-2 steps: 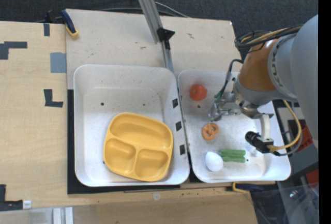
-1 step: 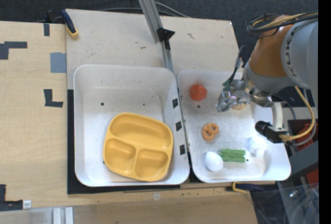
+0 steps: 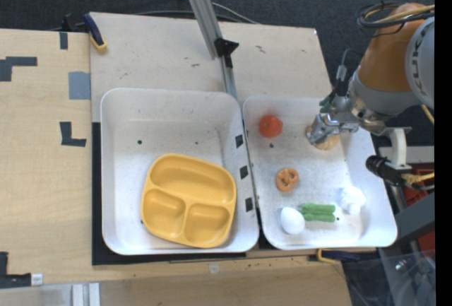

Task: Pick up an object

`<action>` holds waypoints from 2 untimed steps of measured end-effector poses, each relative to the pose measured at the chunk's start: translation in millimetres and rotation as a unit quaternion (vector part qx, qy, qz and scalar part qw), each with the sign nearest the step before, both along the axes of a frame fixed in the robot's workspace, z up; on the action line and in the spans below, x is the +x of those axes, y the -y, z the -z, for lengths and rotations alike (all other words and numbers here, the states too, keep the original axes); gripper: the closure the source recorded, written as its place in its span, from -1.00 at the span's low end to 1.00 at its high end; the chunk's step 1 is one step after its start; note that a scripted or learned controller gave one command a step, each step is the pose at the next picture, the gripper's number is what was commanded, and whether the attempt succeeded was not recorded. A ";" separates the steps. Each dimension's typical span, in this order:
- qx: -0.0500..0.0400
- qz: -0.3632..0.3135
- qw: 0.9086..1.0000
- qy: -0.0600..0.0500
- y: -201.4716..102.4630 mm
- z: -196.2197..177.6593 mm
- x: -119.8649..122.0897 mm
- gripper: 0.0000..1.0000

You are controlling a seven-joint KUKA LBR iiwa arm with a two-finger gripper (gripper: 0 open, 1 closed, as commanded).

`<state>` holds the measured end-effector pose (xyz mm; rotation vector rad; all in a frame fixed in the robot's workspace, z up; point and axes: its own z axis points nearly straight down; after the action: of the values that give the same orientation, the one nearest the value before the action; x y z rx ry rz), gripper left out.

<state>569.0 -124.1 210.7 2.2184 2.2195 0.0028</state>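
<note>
Left bin (image 3: 120, 156): yellow divided tray (image 3: 188, 200) sits at its 5 o'clock. Right bin (image 3: 374, 227) holds the rest. Arm (image 3: 392, 64) in from 3 o'clock, gripper (image 3: 326, 129) low over tan roll (image 3: 325, 140) at bin's 1 o'clock; finger state, cannot tell. Green pea pod (image 3: 318, 212) at 6 o'clock, white egg (image 3: 291, 220) just beside it. Crumpled white piece (image 3: 351, 200) at 4 o'clock. Tomato (image 3: 270, 126) at 11 o'clock. Pretzel (image 3: 287, 179) near centre.
</note>
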 end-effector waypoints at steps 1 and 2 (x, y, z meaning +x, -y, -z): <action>0.000 -0.001 1.000 0.001 -0.1 -53.2 1.2 1.00; 0.001 -0.003 1.000 -0.004 -53.9 -37.9 -18.1 1.00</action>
<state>550.9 -70.2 248.6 2.2173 2.2301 -0.0024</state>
